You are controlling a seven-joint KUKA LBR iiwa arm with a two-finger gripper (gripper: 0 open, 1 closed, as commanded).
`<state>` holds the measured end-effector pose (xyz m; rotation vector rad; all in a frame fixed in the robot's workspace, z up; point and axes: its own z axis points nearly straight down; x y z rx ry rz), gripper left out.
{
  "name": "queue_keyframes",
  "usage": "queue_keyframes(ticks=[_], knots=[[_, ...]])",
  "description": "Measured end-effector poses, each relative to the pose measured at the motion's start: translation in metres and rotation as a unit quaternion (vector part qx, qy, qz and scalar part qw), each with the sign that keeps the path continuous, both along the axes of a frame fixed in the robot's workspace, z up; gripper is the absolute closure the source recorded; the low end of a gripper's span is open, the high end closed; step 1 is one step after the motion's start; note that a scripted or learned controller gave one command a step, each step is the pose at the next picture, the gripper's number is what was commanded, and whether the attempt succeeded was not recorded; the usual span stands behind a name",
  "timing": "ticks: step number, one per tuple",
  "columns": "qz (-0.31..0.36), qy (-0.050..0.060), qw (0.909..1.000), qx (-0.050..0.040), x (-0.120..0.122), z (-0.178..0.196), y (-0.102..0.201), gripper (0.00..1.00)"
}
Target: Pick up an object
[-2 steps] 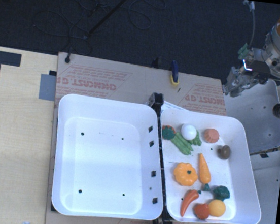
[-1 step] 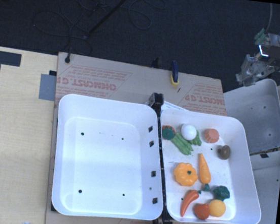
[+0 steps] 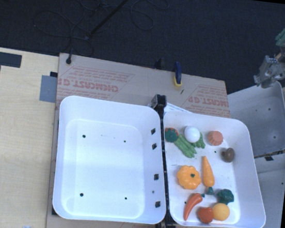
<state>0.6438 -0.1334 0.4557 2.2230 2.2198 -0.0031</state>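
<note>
- Toy food fills the right-hand shallow white plastic bin, right of centre in your frame: a white egg-shaped ball near the top, a round salmon-pink piece just right of it, and a small brown lump toward the right wall.
- Left of the egg you see a green leafy vegetable, lying at a slant.
- At the bin's middle sits a yellow-orange toy pumpkin, with an orange carrot just beside it on the right.
- Lower down you find a dark green broccoli piece, a red-orange chilli pepper, a red tomato-like piece and a yellow-orange round fruit, the last two touching.
- The left-hand shallow white plastic bin adjoins it along a black hinge strip.
- Your gripper hangs in the upper right corner, well apart from the bins; you cannot tell from this view how its claw stands.
</note>
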Motion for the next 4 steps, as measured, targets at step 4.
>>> queue_keyframes(ticks=[4], knots=[[0.002,0.008,1.0,0.0039,-0.001,-0.077,-0.046,1.0]])
